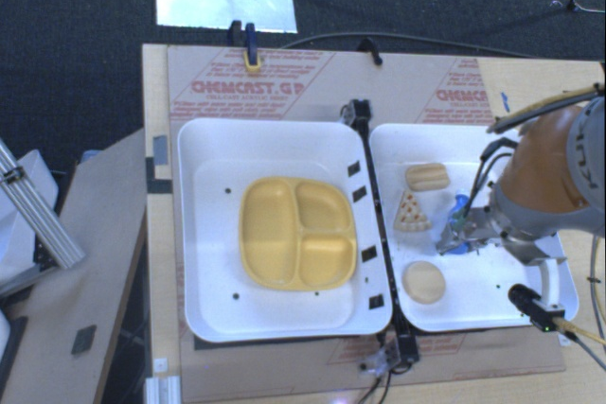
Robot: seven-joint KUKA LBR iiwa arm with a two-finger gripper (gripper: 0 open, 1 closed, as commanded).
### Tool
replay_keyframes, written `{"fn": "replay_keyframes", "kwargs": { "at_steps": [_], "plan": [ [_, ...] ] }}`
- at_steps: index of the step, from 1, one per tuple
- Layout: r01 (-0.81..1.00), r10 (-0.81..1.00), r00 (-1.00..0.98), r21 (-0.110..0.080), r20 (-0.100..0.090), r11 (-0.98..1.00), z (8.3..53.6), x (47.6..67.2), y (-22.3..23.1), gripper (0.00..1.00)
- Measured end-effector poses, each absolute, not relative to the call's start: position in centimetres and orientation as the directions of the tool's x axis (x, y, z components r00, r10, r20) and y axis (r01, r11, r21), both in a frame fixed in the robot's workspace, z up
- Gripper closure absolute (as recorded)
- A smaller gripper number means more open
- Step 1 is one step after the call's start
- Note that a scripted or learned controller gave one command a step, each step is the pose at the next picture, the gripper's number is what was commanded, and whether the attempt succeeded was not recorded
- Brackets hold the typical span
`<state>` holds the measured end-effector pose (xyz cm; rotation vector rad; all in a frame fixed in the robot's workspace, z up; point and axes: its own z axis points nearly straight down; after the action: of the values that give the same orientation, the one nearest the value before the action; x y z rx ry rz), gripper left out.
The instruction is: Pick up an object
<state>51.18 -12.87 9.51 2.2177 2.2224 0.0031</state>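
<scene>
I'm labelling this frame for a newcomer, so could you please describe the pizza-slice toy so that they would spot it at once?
Start at the right-hand white bin, the one the arm reaches into. Three pale food toys lie along its left side. The pizza slice is the middle one: a speckled triangle, between the oblong bun above it and the plain round piece below.

The grey arm (559, 175) reached in from the right, its orange band sitting broad above the wrist. The wrist bent downward and leftward, ending in the gripper (453, 239), which hung low and pointed down toward the left. Dark cables looped along the wrist's near side. The fingertips were too small and blurred to read clearly.
</scene>
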Motion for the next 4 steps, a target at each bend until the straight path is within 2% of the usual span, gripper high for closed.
{"fn": "replay_keyframes", "kwargs": {
  "at_steps": [3,4],
  "plan": [
    [1.0,1.0,-0.004,0.007,-0.002,0.004,23.2,51.8,-12.5,1.0],
    [1.0,1.0,-0.01,0.005,0.002,0.01,23.9,54.4,-7.0,1.0]
  ]
}}
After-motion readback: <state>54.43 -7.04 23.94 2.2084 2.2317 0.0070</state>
